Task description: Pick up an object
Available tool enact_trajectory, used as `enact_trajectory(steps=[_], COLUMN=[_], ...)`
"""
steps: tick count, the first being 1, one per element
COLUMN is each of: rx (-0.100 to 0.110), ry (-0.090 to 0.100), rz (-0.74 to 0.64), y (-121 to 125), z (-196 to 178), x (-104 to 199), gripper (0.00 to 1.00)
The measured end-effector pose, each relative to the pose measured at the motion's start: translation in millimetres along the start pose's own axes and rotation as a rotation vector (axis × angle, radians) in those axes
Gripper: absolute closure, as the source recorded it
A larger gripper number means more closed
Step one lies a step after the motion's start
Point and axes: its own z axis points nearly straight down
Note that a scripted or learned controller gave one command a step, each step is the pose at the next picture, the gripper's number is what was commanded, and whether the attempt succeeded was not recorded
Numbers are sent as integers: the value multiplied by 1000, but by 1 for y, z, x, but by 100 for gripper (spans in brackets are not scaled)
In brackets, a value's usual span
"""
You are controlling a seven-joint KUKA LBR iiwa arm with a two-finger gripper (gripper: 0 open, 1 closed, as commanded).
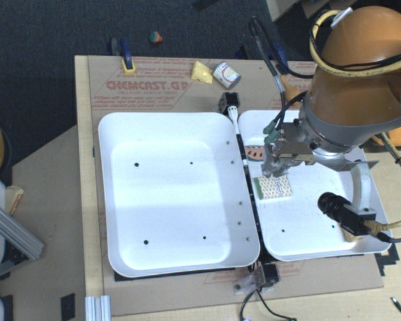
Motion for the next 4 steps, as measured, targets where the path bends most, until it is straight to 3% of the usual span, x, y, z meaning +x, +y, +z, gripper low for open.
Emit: enact_trajectory(steps=[1,2,3,4], rx=[-30,1,-28,3], ry=[4,-3,9,-7], rz=[0,-1,0,8], y=[0,0,0,12], z=[-178,-45,-218,-94], x=[56,139,177,182], gripper=[100,100,100,100])
